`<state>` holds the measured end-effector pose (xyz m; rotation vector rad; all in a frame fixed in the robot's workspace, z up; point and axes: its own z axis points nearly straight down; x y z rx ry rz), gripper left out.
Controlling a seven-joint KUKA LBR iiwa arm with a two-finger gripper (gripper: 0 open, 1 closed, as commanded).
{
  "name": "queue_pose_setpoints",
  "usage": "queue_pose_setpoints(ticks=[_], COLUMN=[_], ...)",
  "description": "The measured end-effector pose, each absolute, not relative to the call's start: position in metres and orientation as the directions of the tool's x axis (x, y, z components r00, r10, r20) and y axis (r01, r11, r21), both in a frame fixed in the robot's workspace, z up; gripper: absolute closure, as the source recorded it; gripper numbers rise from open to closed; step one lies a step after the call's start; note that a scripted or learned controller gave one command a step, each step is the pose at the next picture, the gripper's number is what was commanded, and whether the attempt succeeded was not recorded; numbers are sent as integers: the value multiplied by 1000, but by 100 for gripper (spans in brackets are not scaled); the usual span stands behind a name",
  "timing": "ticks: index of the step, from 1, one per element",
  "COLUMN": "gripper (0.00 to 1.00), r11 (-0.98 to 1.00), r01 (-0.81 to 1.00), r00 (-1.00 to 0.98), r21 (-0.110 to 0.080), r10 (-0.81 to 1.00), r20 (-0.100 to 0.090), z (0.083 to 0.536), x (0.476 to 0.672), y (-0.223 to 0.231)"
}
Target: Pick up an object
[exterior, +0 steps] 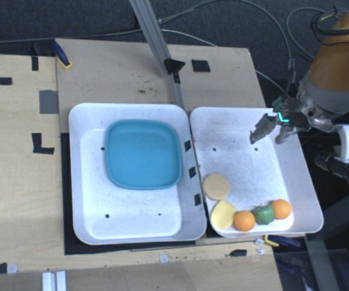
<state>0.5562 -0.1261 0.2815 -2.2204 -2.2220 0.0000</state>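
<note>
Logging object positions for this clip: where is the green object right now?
The green object lies in the right bin, in its near corner, wedged between two orange balls.

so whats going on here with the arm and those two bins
A grey and orange robot arm reaches in from the right, its pincer open over the upper right part of the right bin with nothing between its fingers. The things it could pick sit along that bin's near edge: a beige disc, a yellow piece, two orange balls and a green item. The left bin holds a blue plate. Nothing is picked up yet.
</note>
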Motion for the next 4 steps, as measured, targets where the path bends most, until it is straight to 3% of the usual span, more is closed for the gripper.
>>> queue_pose_setpoints(ticks=[1,4], gripper=[0,0], r11=[1,0], r01=[1000,1000], r00=[-1,0], r21=[0,-4], r10=[1000,1000], r20=[0,1], z=[281,117], x=[556,551], y=[-126,-128])
